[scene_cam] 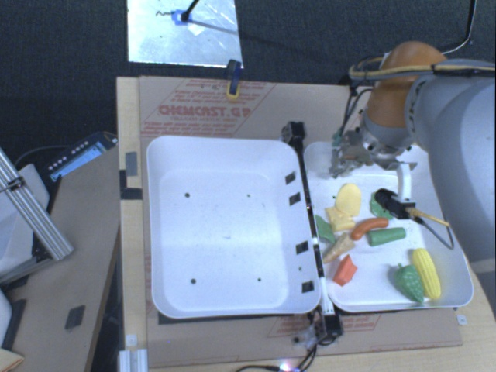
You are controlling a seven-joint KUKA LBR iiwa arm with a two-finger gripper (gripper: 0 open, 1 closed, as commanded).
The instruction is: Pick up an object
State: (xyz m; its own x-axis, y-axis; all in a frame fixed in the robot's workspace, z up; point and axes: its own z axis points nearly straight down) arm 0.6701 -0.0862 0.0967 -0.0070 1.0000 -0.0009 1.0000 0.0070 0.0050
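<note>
**Gripper:** Jaws first, then: whether they're apart or together I cannot tell, they're a dark tangle under my wrist. My gripper (346, 163) hangs over the far corner of the right bin (457, 285), nothing between its tips that I can make out.

**Caller:** So which step is this?

**Gripper:** The approach, by my reckoning. Nothing lifted yet; every toy lies on the bin floor. Nearest to me, just below my tips, sits the yellow piece (349, 199), pale, rounded, smooth-looking. I'd judge it the likeliest pick.

**Caller:** What does the next move want?

**Gripper:** Come down straight over it, straddle it, then close. It's crowded on its near side, so a sloppy drop could nudge the neighbours.

**Caller:** And beyond it?

**Gripper:** Touching it, a paler yellow chunk (339, 222); then the orange sausage (369, 226) beside a green cylinder (386, 236). Further out, a red wedge (346, 270). Furthest from me, the green pepper (408, 282) and corn cob (427, 273), side by side.

**Caller:** The other bin?

**Gripper:** The left bin (225, 231) lies well off to my side.
</note>
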